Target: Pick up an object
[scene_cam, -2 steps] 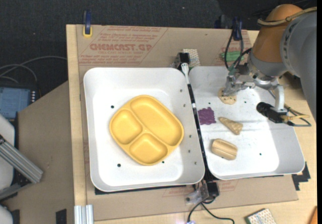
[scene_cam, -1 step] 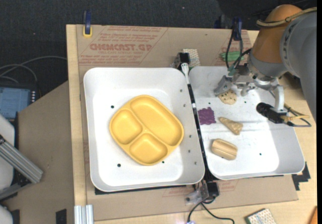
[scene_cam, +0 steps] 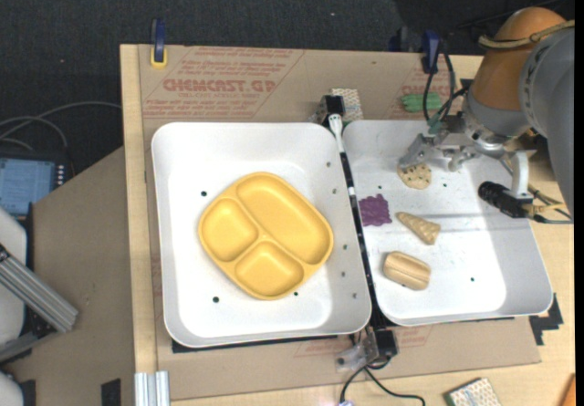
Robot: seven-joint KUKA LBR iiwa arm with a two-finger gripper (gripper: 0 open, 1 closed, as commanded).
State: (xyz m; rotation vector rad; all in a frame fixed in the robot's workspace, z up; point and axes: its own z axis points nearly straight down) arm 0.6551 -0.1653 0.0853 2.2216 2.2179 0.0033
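Arm [scene_cam: 511, 67] reaches in over right bin [scene_cam: 493, 295]. Gripper [scene_cam: 418, 158] low at bin's far left part, just above cookie [scene_cam: 416, 176]; cannot tell jaw state. Purple piece [scene_cam: 373, 210] by bin's left wall, cone [scene_cam: 419, 227] beside it, bread roll [scene_cam: 406, 269] nearer. Yellow tray [scene_cam: 265, 234] in left bin [scene_cam: 182, 304].

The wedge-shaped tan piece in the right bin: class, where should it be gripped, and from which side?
Grip the tan wedge across its wider end, coming straight down from above. It lies flat, tapering toward the upper left, so its narrow tip offers little hold. Its long sides are clear of the purple piece and the bread roll.
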